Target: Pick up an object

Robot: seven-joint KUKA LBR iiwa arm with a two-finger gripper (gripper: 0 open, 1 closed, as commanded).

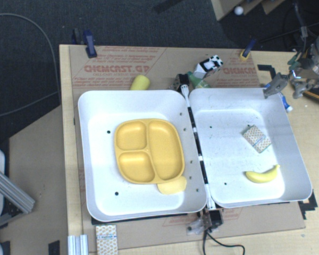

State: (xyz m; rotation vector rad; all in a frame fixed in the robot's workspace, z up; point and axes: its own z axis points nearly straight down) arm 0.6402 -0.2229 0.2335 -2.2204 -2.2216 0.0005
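Observation:
The right bin (pixel 228 190) holds a yellow banana (pixel 262 175) near its front right and a small patterned grey packet (pixel 256 138) a little farther back. A yellow divided plate (pixel 149 150) lies in the left bin (pixel 95 142), with a pale yellow flat piece (pixel 173 185) poking out from under its front edge. My gripper (pixel 287 86) hangs over the far right corner of the right bin, well behind the packet and the banana. It has nothing in its grasp that I can see.
A yellow cylinder (pixel 140 82) lies on the cardboard behind the left bin. A black-and-white toy (pixel 210 65) with green parts sits behind the seam between the bins. Blue clamps (pixel 89 44) grip the board's back edge. A patterned packet (pixel 106 238) lies at the front left.

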